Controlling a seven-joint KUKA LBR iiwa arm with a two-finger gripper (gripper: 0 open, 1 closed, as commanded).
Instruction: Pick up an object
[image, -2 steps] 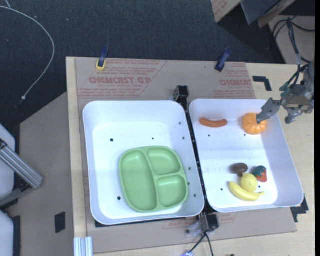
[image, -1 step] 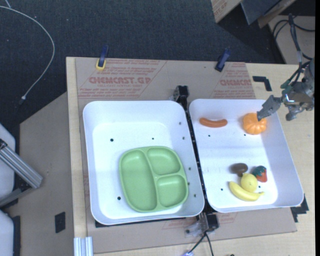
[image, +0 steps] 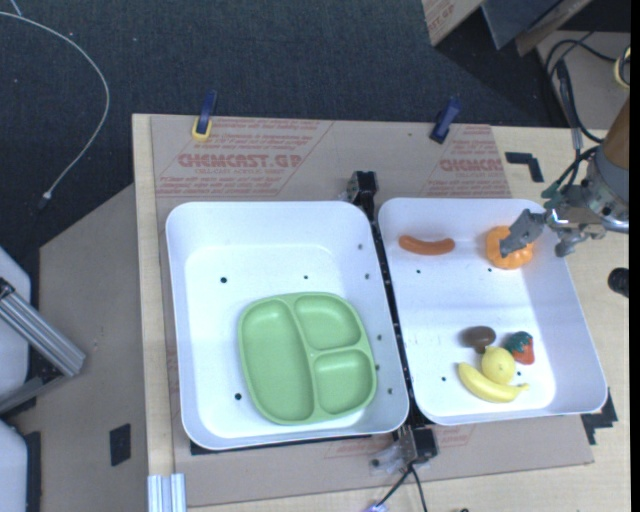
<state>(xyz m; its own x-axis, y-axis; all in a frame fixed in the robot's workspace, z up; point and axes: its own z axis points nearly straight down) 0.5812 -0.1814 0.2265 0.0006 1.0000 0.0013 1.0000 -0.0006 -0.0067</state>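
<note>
Brown cardboard sheet (image: 330, 150) w/ red print covers the bench top, pinned at its 12 o'clock edge by a yellow-and-blue clamp (image: 205, 115) and a blue clamp (image: 445, 120). Dark carpet-like floor (image: 250, 50) lies beyond, w/ a thin white cable (image: 85, 50) looping at 10 o'clock and an aluminium rail (image: 38, 325) at 9.

Two shallow white plastic bins sit side by side, touching along the middle. Left bin (image: 200, 240) holds a pale green three-compartment plastic tray (image: 305, 355) toward its 6 o'clock side. Right bin (image: 440, 300) holds a slim orange toy sausage (image: 427, 243) at its 12 o'clock end, a round orange toy fruit (image: 508, 250) at 1 o'clock, and a cluster at 5 o'clock: small brown oval piece (image: 479, 337), yellow toy lemon (image: 498, 364), red-and-green toy strawberry (image: 521, 347), yellow toy banana (image: 488, 384), all close together or touching.

Grey two-finger gripper (image: 535, 232) comes in from 3 o'clock, arm cut off by the frame edge. One finger (image: 520, 236) lies over the orange fruit's 3 o'clock side; whether the fingers are spread or pinched, cannot tell, too small and blurred. Fruit looks to rest on the bin floor.
</note>
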